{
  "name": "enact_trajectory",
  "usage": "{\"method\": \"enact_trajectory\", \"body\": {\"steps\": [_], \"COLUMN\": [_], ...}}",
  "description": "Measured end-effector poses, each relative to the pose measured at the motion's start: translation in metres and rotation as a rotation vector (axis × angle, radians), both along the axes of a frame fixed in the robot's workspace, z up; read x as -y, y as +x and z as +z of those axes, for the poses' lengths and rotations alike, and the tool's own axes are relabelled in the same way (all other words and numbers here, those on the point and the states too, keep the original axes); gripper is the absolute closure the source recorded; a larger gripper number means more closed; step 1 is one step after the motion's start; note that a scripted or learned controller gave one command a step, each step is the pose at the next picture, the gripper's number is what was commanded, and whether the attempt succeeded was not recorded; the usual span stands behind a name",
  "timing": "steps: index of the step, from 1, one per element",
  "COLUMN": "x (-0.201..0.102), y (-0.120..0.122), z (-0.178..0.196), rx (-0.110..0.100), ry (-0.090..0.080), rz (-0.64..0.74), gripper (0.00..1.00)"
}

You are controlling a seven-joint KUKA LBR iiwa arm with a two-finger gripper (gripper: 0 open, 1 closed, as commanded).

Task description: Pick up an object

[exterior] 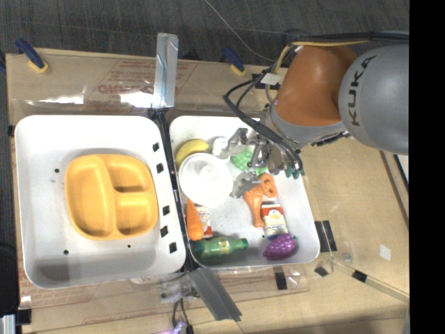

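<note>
Now the claw [254, 164] hovers over the right bin [306, 207], grip state unclear, and should centre on the orange toy [259, 193] before closing.

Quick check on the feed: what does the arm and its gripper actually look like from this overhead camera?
The arm is smooth grey with black KUKA lettering and a wide orange band above the wrist. Black cables loop off its left side. The gripper is bare silvery metal with small dark fittings.
</note>
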State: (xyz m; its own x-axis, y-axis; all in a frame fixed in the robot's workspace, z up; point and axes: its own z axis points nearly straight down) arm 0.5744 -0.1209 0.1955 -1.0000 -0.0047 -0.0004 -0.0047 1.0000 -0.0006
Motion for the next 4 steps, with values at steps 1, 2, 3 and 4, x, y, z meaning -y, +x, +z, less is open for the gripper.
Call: {"method": "enact_trajectory", "body": {"steps": [1, 2, 3, 4], "x": [0.061, 0.071, 0.07, 0.091], "y": [-0.005, -0.046, -0.042, 0.009], "z": [-0.099, -0.098, -0.085, 0.053], "rx": [0.01, 0.014, 0.023, 0.012], "ry": [-0.002, -0.002, -0.004, -0.004], "rz": [0.056, -0.06, -0.052, -0.154], "gripper": [0.0, 0.0, 1.0, 1.0]}}
